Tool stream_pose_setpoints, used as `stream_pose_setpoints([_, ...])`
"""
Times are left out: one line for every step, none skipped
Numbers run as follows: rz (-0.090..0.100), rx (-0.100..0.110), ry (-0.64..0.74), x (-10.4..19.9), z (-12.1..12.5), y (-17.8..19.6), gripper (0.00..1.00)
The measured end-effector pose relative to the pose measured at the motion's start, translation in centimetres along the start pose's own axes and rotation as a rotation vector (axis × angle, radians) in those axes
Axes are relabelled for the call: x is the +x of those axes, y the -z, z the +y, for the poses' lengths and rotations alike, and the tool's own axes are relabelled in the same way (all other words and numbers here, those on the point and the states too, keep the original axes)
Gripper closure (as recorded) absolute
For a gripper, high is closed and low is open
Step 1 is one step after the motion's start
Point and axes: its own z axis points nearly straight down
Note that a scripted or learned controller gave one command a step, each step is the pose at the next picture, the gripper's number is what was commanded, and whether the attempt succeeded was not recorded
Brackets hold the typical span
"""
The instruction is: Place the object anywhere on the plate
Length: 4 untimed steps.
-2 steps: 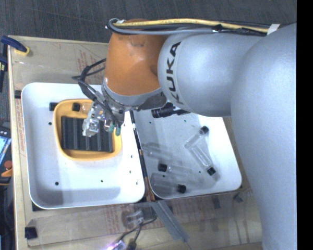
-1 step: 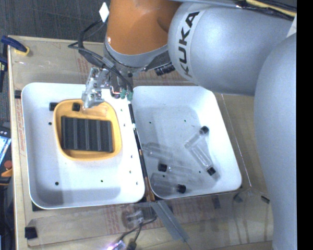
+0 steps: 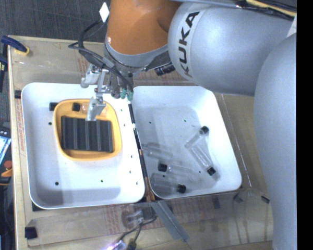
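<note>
The plate [image 3: 112, 153] is a yellow-orange rounded tray with a black ridged insert, lying in the left bin [image 3: 41, 176]. My gripper [image 3: 97, 110] hangs over the plate's far right part, just above the back edge of the black insert. I cannot make out anything held in it. Several clear tubes with black caps lie in the right bin [image 3: 219, 119]: one tube [image 3: 197, 137] near the middle right, another tube [image 3: 204, 161] below it, and a third tube [image 3: 167, 184] by the front wall. A small dark piece [image 3: 75, 107] sits on the plate's far left rim.
The big grey arm with its orange band [image 3: 135, 20] covers the back of both bins. The wall between the bins [image 3: 137, 139] runs just right of the plate. A small black item [image 3: 52, 106] lies in the left bin beside the plate. Clamps and a device sit off the bench's left edge.
</note>
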Motion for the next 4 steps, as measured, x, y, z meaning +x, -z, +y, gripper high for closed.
stream_pose_setpoints([0.001, 0.001, -0.029, -1.5, 2.6, -0.6, 0.0])
stream_pose_setpoints([-0.002, 0.002, -0.027, -1.6, 2.5, 0.5, 1.0])
stream_pose_setpoints([0.004, 0.0, 0.03, 0.1, 8.7, -4.2, 1.0])
stream_pose_setpoints([0.0, -0.001, 0.136, -1.8, 8.2, 14.4, 1.0])
